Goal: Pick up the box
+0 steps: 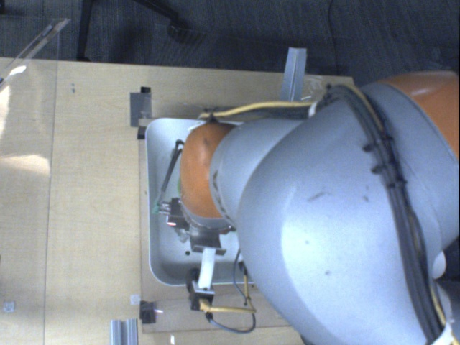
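Claw [192, 237]: low inside the bin, near its front wall; whether wide, narrow or holding anything cannot be told, hidden under the wrist.
Wrist: orange band [195, 167] directly above the claw, over the middle of the bin.
Arm [323, 214]: grey bulk reaching in from the right, covering most of the bin's floor and right side.
Cables [230, 320]: looped just past the bin's front rim, below the claw.
Bin [155, 192]: white, shallow; left wall and a strip of floor bare beside the wrist.
Box: not to be made out; likely somewhere in the bin beneath the arm, but cannot tell where.
Step in hand: probably reaching down or closing for the grasp, judging by how deep in the bin the claw sits.
Next move: calls for a firm close, then a straight lift clear of the bin's rim to prove the catch.
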Available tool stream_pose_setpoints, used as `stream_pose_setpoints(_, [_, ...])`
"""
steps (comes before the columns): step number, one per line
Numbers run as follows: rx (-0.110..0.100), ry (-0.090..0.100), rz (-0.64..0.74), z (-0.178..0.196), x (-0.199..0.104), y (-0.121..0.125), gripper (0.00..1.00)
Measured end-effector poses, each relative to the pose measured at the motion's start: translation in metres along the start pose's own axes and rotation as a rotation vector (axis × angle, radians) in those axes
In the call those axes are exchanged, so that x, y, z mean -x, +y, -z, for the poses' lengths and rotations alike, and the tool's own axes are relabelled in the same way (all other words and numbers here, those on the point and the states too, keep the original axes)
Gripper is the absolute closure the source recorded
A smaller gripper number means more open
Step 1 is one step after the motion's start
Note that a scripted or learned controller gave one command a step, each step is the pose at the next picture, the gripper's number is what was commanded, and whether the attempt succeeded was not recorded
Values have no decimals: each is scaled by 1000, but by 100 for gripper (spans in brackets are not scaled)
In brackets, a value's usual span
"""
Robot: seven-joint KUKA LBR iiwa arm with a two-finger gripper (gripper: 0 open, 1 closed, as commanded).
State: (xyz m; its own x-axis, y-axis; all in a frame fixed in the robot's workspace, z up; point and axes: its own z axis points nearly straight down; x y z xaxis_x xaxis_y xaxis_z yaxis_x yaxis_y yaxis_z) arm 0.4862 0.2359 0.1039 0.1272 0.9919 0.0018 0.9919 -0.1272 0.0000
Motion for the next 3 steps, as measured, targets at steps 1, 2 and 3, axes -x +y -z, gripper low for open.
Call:
stream_pose_setpoints(1, [4,0,382,58,-5,43,100])
stream_pose_setpoints(2, [2,0,330,59,24,4,100])
stream_pose_setpoints(3, [5,1,203,229,37,7,100])
